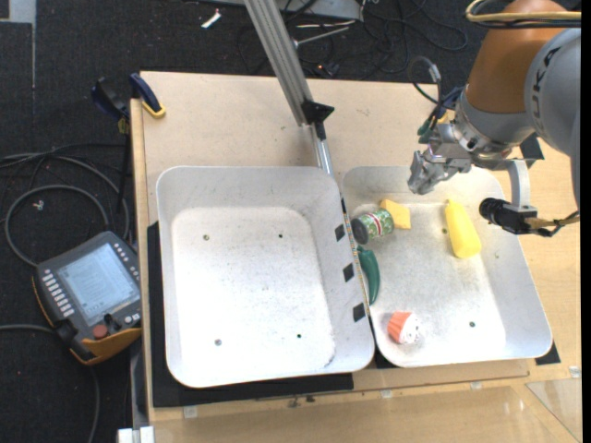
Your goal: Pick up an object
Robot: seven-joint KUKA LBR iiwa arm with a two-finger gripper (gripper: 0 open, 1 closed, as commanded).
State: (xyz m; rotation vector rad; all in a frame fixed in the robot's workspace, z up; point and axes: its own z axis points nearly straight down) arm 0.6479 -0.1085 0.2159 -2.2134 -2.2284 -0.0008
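- The arm, grey with an orange band, reaches in from the upper right of the frame and hangs over the far end of the right bin.
- Its gripper sits above the bin's upper edge, near the middle right of the frame; whether it is spread or pressed together cannot be told from this angle, and nothing shows pinched in it.
- A yellow oblong object lies in the right bin, just below and to the right of the gripper, apart from it.
- A small yellow block lies lower left of the gripper, touching or just beside a green-and-white can on its side.
- A green curved object lies below the can along the bin's left wall.
- An orange-and-white object rests near the bottom of the right bin, well apart from the rest.
- The left bin fills the centre left of the frame.
- A teach pendant lies on the floor at the left edge.
- A grey metal strut slants down from the top centre to the bench.
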